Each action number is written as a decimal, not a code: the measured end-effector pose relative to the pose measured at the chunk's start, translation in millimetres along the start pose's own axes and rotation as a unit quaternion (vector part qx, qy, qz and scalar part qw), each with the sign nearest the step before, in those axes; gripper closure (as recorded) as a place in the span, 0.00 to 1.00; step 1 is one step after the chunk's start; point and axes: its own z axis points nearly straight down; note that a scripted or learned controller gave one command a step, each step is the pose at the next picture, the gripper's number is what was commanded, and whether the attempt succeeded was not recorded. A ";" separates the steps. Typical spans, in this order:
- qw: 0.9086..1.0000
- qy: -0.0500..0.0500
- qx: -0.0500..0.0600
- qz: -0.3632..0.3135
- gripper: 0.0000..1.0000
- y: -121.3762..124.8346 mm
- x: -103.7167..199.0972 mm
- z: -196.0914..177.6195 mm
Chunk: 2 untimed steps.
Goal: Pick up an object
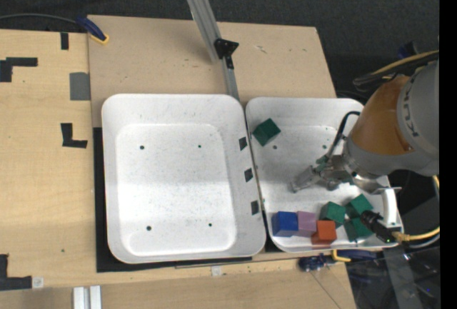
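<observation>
i can read only part of a brand: dark letters "ku" on the grey arm (421, 111), cut off near the bench's right edge. nothing on the bins or blocks is legible to me.

The right bin's (307, 108) middle floor lies open; blocks (323, 222) crowd its near edge, one green cube (266, 132) far-left.

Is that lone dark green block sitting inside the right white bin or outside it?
Inside. The dark green block rests on the floor of the right white bin, near its upper-left corner, apart from the other blocks.
</observation>
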 end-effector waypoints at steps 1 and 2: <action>1.000 0.001 0.000 -0.001 1.00 0.0 0.9 -9.7; 1.000 -0.001 -0.003 0.000 1.00 -7.7 3.2 -67.1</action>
